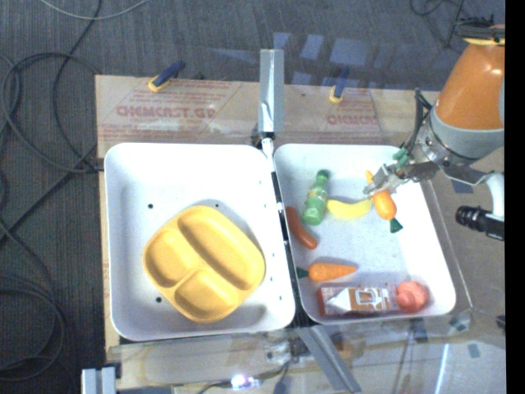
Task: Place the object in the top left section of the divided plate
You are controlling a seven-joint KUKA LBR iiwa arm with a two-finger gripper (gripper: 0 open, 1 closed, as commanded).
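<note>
The claw (385, 180) hovers just above the small orange toy carrot (385, 206) — grip state unclear — with the yellow divided plastic plate (205, 261) far left

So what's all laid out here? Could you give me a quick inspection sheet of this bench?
Surface: two white bins, left bin and right bin, on a brown board.
Job's things: yellow divided plate in the left bin, sections bare.
Clutter: green bottle, banana, sausage, carrot, carton, pink fruit, small orange item.
Grippers: gripper above the right bin, by the orange item.
Cables: black cables on the floor.
Surroundings: grey carpet.
</note>
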